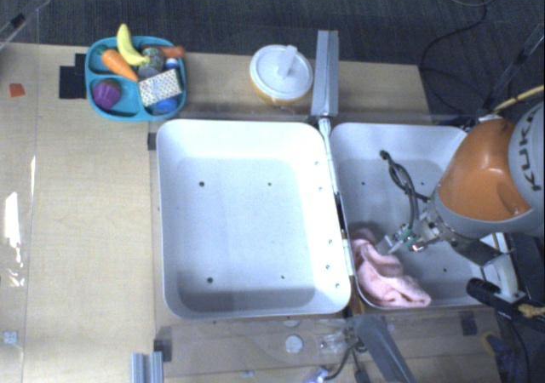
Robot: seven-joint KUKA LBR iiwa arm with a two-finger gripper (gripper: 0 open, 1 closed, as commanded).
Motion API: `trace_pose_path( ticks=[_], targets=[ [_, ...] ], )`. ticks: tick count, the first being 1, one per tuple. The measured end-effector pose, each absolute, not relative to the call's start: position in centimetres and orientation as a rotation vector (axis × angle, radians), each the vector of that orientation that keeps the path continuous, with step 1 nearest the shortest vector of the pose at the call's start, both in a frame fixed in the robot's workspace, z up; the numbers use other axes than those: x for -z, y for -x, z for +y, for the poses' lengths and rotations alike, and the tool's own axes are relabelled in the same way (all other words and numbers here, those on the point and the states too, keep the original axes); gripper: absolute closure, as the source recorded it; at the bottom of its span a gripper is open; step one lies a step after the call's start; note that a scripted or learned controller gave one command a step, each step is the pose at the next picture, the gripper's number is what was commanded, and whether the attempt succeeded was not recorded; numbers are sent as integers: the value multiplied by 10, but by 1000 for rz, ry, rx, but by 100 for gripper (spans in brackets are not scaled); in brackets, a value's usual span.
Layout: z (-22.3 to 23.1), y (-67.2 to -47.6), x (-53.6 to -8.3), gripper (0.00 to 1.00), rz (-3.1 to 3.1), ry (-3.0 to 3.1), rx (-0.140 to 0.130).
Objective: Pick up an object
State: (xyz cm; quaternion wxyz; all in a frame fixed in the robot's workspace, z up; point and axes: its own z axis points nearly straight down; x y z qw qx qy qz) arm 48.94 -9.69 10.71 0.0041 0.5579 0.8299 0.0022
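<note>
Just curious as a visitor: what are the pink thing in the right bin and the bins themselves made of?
The pink thing looks like soft cloth, perhaps a towel or fleece: it lies crumpled, with folds and a matte, fuzzy surface. The right bin and left bin look like hard white plastic: smooth, slightly glossy, with rounded moulded corners, though painted metal is possible.

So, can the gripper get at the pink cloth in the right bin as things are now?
Probably yes. The gripper hangs right at the upper edge of the pink cloth, which lies uncovered in the right bin.

Pink cloth (387,273) soft, fuzzy; bins (247,139) smooth plastic.
</note>
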Motion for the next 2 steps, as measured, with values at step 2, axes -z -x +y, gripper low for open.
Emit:
trace_pose_path(
  ticks=[2],
  targets=[
    [-106,-548,-97,0,2745,-1505,-8]
  ],
)
